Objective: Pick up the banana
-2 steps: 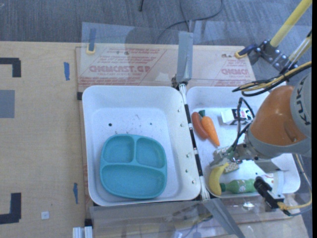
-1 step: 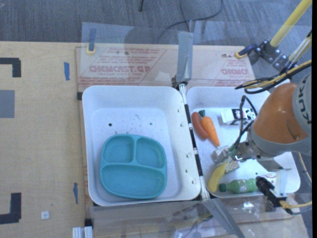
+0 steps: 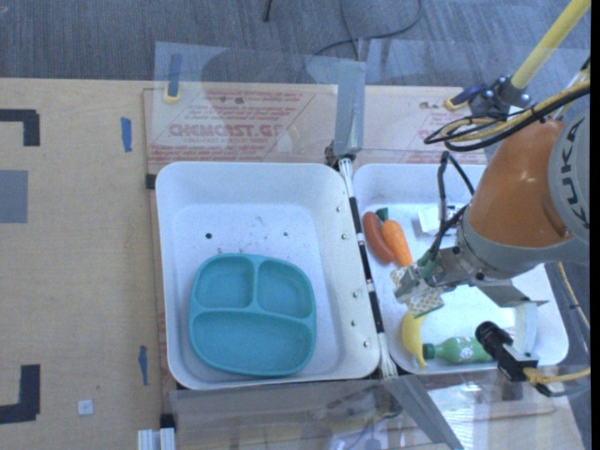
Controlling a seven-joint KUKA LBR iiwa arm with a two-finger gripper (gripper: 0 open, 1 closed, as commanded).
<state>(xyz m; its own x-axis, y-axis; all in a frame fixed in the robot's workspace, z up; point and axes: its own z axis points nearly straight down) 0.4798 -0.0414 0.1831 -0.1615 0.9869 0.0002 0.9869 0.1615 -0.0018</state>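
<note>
The yellow banana (image 3: 412, 338) lies near the front left corner of the right bin (image 3: 375, 178), curving along its left wall. My gripper (image 3: 420, 292) hangs just above the banana's far end and hides a little of it. Nothing shows as lifted; the banana rests on the bin floor.
Two orange carrots (image 3: 388, 238) lie by the right bin's left wall, behind the gripper. A green bottle (image 3: 459, 350) lies on its side right of the banana, almost touching it. The left bin (image 3: 178, 195) holds a teal divided plate (image 3: 252, 315). The arm covers the right bin's right half.
</note>
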